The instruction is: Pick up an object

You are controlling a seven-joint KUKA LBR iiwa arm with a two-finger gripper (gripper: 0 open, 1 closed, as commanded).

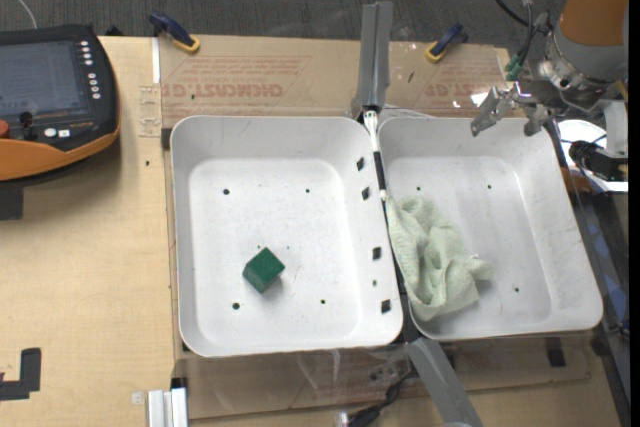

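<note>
A small green block (264,270) lies in the left bin (200,215), toward its front. A crumpled pale green cloth (435,257) lies in the right bin (540,215), against its left wall. My gripper (513,112) hangs above the back right corner of the right bin, well away from both objects. Its two fingers are spread apart with nothing between them.
A teach pendant (50,100) rests on the bench at the far left. Two clamps (175,32) (445,40) hold a cardboard sheet behind the bins. A grey post (375,55) stands between the bins at the back.
</note>
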